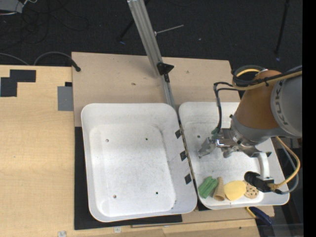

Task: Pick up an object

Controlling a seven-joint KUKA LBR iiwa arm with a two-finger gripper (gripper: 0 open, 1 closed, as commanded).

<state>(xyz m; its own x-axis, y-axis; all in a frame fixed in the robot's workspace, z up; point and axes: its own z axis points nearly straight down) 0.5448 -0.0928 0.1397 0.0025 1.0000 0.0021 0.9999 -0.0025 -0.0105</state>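
Observation:
My gripper (215, 151) hangs over the middle of the right bin (197, 117), its two metal fingers spread open with nothing between them. Along that bin's front edge lie a green ridged piece (208, 186), a tan wedge (218, 189), a yellow rounded piece (235, 190) and a speckled cookie-like piece (251, 192). These things sit in front of the gripper, apart from it. The grey and orange arm covers the bin's right side.
The left bin (98, 117) stands beside the right one, with black clips (183, 155) along the shared wall. A slanted aluminium bar (148, 33) rises behind the bins. Wooden bench (34, 142) lies to the left.

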